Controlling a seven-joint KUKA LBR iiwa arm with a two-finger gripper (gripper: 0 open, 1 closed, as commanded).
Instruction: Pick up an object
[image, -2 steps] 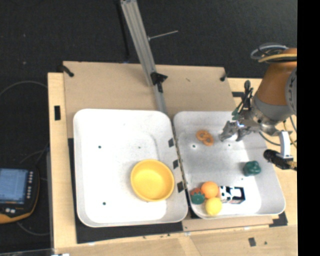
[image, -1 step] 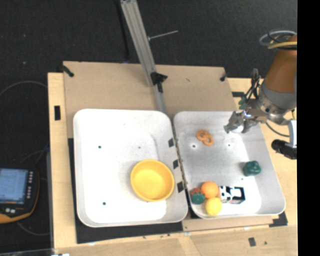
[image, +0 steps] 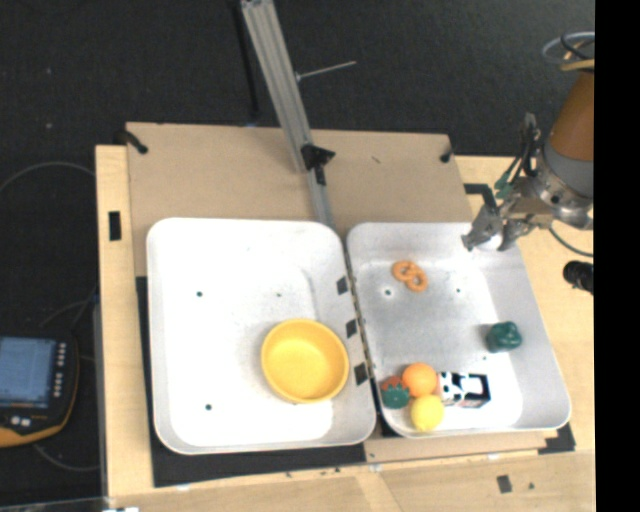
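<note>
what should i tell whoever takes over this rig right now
Gripper: above the far right corner of the right bin, nothing between its fingers that can be seen; open or shut cannot be told.
Right bin: pretzel-shaped piece near the far middle, green object by the right wall, and a cluster at the near edge: orange ball, yellow ball, small green and red piece, black and white item.
Left bin: yellow bowl.
Done: nothing picked yet.
Left: descend, grasp one object, lift.
</note>
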